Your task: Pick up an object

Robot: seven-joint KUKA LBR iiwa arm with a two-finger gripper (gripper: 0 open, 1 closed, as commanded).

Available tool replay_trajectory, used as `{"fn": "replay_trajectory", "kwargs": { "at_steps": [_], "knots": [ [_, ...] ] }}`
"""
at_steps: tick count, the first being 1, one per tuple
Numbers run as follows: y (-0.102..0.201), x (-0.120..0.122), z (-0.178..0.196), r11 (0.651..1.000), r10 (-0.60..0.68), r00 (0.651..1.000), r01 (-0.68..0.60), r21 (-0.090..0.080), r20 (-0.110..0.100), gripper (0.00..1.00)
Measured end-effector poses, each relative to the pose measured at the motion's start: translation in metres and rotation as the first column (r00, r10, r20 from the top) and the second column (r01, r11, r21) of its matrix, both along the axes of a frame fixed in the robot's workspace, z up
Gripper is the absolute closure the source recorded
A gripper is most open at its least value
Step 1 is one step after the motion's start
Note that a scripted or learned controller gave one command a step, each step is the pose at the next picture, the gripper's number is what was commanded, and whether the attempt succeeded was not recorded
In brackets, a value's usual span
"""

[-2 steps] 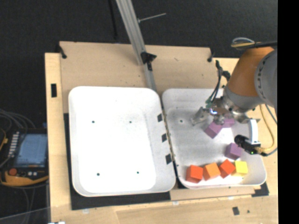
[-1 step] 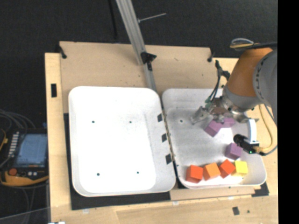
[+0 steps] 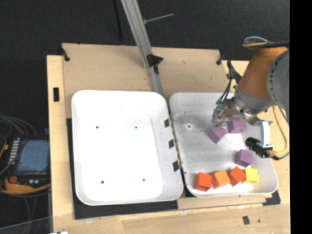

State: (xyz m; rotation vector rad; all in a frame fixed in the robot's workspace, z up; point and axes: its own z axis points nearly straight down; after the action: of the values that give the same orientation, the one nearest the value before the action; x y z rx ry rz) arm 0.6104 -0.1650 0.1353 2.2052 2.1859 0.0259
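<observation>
Dark floor surrounds a pale wooden bench (image 3: pixel 122 67) from my overhead feed, with two shallow white bins side by side on it. Left bin (image 3: pixel 119 145) shows just bare white floor with a few small dark dots. Right bin (image 3: pixel 195 150) has all the blocks. Arm (image 3: pixel 261 79) comes in from the right, orange band above the wrist, and the gripper (image 3: pixel 225 115) is down over the upper part of the right bin. I can't tell how the gripper is set; the wrist body hides that. Two purple blocks sit just below it: one tilted purple cube (image 3: pixel 217 133) and a second purple cube (image 3: pixel 237 126) just beside it, close under the wrist. Third purple cube (image 3: pixel 243 157) lies lower right, apart. Along the bin's near edge a row: red block (image 3: pixel 203 181), orange block (image 3: pixel 221 178), another red block (image 3: pixel 237 175), yellow block (image 3: pixel 251 174). Metal pole (image 3: pixel 141 38) slants across the bench top. Blue-screened pendant (image 3: pixel 30 159) sits far left, off the bench.
</observation>
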Motion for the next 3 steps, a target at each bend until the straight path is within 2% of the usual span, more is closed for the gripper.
{"fn": "replay_trajectory", "kwargs": {
  "at_steps": [1,2,3],
  "knots": [
    [-0.004,0.006,0.058,1.0,0.011,0.999,-0.011,0.012,-0.036,1.0],
    [-0.005,0.007,0.09,1.0,0.013,0.999,-0.013,0.013,-0.033,1.0],
    [0.05,0.009,0.083,1.0,0.015,0.999,-0.015,0.015,-0.038,1.0]
  ]
}}
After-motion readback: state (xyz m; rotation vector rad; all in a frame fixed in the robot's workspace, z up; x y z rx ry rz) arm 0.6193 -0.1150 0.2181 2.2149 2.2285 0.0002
